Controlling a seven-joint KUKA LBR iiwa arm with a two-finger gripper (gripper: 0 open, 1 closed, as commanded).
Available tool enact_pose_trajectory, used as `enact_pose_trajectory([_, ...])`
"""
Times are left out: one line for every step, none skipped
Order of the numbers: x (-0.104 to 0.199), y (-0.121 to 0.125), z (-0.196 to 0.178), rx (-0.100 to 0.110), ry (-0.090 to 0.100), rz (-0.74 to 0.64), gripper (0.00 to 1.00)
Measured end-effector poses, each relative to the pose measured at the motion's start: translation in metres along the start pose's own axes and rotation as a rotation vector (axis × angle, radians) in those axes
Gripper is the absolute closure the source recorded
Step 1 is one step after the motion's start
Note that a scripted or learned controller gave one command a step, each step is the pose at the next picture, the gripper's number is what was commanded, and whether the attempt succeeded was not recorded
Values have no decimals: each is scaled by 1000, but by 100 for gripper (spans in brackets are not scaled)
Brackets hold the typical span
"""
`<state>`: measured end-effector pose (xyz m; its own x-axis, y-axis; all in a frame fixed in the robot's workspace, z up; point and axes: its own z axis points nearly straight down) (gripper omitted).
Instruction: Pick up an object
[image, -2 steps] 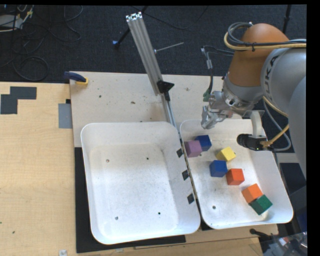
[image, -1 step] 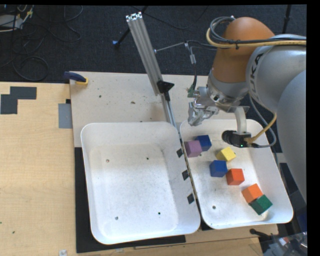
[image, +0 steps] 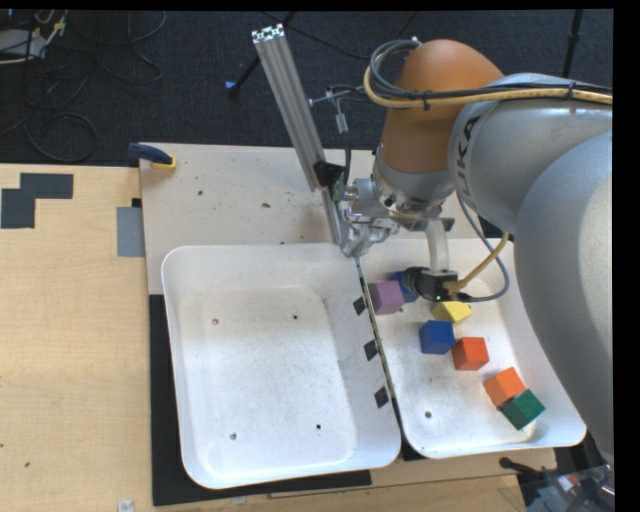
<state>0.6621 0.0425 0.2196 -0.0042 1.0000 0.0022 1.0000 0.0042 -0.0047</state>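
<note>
Several small blocks lie in the right bin (image: 560, 432): a purple block (image: 386, 296) by the divider, a blue cube (image: 436, 337), a yellow piece (image: 453, 311), a red cube (image: 470, 353), an orange block (image: 504, 384) and a green block (image: 523, 409). A dark blue piece (image: 409, 281) sits behind the purple block. My gripper (image: 354, 241) hangs over the back edge of the bins near the divider, up and to the left of the purple block. I see nothing held in it.
The left bin (image: 190, 290) sits beside the right one, with black clips (image: 372, 350) along the shared wall. A slanted aluminium rail (image: 295, 105) rises behind the gripper. The arm's bulk covers the right bin's far right side.
</note>
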Motion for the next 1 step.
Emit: enact_pose_trajectory([42, 6, -9, -4, 0, 1, 100])
